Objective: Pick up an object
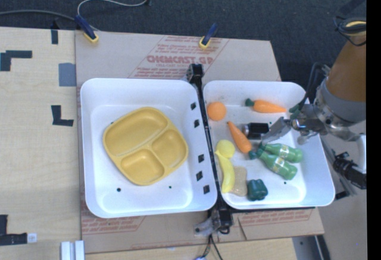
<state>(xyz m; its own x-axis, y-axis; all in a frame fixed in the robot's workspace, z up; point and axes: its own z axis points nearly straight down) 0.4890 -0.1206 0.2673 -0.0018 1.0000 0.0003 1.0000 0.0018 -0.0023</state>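
The arm (348, 83) comes in from the right and is cut off by the frame; its wrist hangs over the right bin's (315, 190) right rim. The pincer (284, 128) reaches left over that bin, near its middle, just above the two green bottles (278, 159). Whether its fingers are wide or narrow cannot be told, as they blur into a dark block (257, 130) beneath them. Nothing is seen between them.

In the right bin: an orange ball (216, 111) near the left rim at the far end, a carrot (266, 106) near the far rim, a second carrot (239, 137) at the middle, a banana (225, 163) along the left rim with a pale piece (239, 181) beside it that is hard to make out, and a dark green pepper (257, 190) near the near rim. The bottles' labels are too small to read.

The left bin (95, 152) holds a yellow tray (145, 144) with three compartments.

Cardboard (172, 59) under the bins reads "CHEMCAST GP" in red, partly hidden by a black clip (194, 71) between the bins; the smaller print is unreadable. Two blue-and-yellow clamps (87, 28) hold its far edge to the bench (30, 134).
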